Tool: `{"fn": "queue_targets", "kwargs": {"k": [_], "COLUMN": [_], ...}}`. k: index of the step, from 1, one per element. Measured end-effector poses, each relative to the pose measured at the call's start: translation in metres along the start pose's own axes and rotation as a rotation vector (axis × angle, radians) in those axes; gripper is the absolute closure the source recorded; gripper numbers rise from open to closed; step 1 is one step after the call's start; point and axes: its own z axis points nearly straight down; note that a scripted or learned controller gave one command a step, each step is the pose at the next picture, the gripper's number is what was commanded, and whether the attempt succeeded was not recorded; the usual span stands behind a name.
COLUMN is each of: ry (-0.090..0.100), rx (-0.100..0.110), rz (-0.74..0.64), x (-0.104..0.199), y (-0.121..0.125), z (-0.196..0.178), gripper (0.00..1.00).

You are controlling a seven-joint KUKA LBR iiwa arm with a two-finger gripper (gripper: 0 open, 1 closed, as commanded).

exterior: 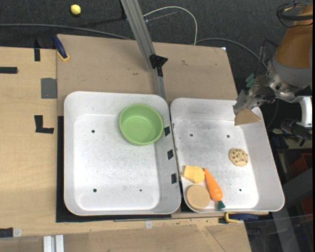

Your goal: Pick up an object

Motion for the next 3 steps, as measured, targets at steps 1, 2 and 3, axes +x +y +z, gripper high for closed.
{"fn": "queue_targets", "kwargs": {"k": [1,2,3], "ry": [0.002,0.002,0.003], "rx": [0.006,0.005,0.007], "rz": [-0.005,-0.004,-0.005], "x": [0.055,0.101,0.155], "y": [0.02,0.033,0.031], "z": [0.01,0.006,0.009], "gripper": [1.0,1.0,1.0]}}
